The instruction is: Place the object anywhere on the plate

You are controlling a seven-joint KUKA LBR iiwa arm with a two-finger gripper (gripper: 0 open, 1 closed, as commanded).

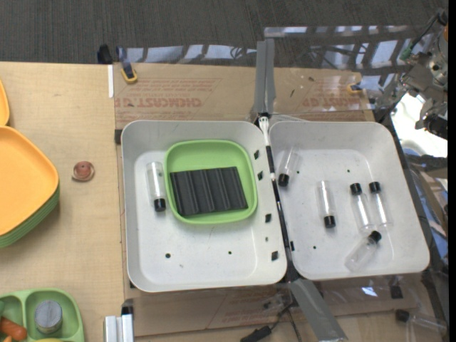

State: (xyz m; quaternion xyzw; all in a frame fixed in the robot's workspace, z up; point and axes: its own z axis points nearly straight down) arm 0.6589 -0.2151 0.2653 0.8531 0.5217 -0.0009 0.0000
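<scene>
Square green plastic plate [210, 182] with ribbed black insert in left white bin [142, 262]. Clear plastic vial with black cap [154, 185] beside plate, touching. Five similar vials [326, 204] in right white bin [406, 255]. Gripper jaws: cannot tell.

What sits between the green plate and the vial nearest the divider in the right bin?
In the camera view, just the bins' adjoining walls separate the green plate and that vial.

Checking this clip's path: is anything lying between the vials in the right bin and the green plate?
Only the bins' adjoining rims lie between the vials and the green plate. A black ridged pad covers much of the plate.
</scene>
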